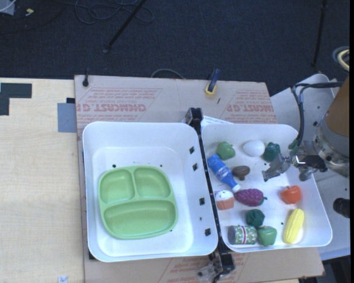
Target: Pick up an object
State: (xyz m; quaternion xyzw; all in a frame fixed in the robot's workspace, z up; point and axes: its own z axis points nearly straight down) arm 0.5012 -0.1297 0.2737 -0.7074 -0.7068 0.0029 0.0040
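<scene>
Objects for picking are all lying in the right bin (325, 229): a blue bottle (220, 170), a green pepper (226, 151), a white egg (253, 148), a brown mushroom-like piece (241, 172), purple grapes (249, 196), an orange tomato (291, 194), a yellow corn cob (294, 226), a small can (242, 235) and a few dark green pieces. I am hovering my pincer (280, 167) over the middle of that bin, right of the brown piece and left of the tomato, with nothing between its fingers; they are looking slightly spread, reaching toward open floor. The left bin (94, 158) is holding only a green divided plate (137, 201). I am judging this as the approach step: next I am needing to choose one toy, centre over it and descend
</scene>
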